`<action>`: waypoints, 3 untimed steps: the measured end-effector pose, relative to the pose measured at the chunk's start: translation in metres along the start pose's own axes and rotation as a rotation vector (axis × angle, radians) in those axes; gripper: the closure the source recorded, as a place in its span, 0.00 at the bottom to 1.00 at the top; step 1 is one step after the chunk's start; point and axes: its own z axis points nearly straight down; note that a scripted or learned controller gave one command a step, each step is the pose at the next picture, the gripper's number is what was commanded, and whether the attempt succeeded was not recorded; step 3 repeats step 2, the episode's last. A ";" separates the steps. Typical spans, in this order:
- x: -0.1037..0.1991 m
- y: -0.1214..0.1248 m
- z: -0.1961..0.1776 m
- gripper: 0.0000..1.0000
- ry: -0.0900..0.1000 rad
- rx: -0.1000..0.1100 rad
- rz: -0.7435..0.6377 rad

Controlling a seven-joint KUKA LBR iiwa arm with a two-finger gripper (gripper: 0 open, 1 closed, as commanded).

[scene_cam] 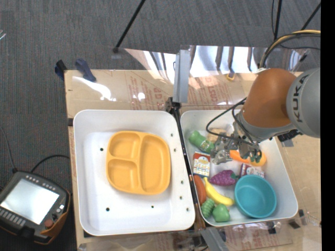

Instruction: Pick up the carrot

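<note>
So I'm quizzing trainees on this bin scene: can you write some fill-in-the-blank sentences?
1. The yellow divided plate lies in the ____ bin.
2. The bowl in the right bin is ____ in colour.
3. The banana lies just below the purple ____.

Missing words: left; teal; grapes

**Readable lettering**

"KUKA" runs in dark letters down the grey arm [309, 101], just right of its orange band. Print on the small red-and-white packet [201, 164] left of the purple grapes [224, 178] is too small to read.
</note>
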 end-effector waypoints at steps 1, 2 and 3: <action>0.055 -0.016 -0.088 1.00 0.006 0.003 -0.044; 0.056 -0.014 -0.094 1.00 0.013 0.000 -0.047; 0.056 -0.014 -0.094 1.00 0.013 0.000 -0.047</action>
